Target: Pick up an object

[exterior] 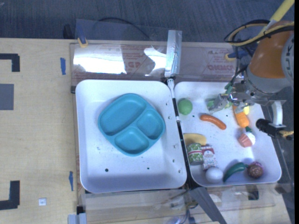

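My gripper hangs over the far part of the right bin, below the arm's orange band. Just left of it lies a green lime, and a red-orange sausage lies in front of it. An orange carrot lies beside it on the right, partly under the wrist. Nothing shows as held.
The right bin also holds a banana, a green carton, a red-white packet, a white egg, a green pepper, a dark red ball and a pink fruit. A blue divided plate lies in the left bin.
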